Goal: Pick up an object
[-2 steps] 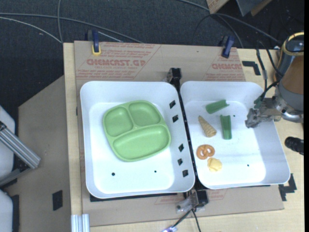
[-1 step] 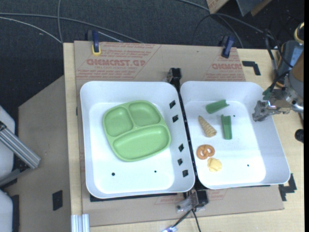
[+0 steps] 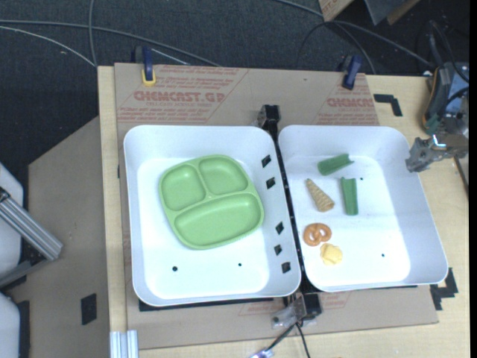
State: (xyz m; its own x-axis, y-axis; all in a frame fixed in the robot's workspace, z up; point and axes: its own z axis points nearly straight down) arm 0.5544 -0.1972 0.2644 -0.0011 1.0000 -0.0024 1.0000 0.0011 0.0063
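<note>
Step in hand: approach, nothing lifted yet. Pincer (image 3: 422,155) sits at the right bin's (image 3: 417,215) far right rim, gripping nothing visible; how far it is open cannot be told. Candidates in the right bin: two green pieces (image 3: 335,164) (image 3: 349,196) toward the far edge, cone (image 3: 320,194), pretzel (image 3: 317,234), yellow piece (image 3: 332,255) near the left wall. Left bin: green divided plate (image 3: 212,201). Next move, judged: travel inward over one piece, then descend.

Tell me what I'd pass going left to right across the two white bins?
Green divided plate → pretzel → yellow piece → upright green stick → gripper at the right bin's rim.
</note>
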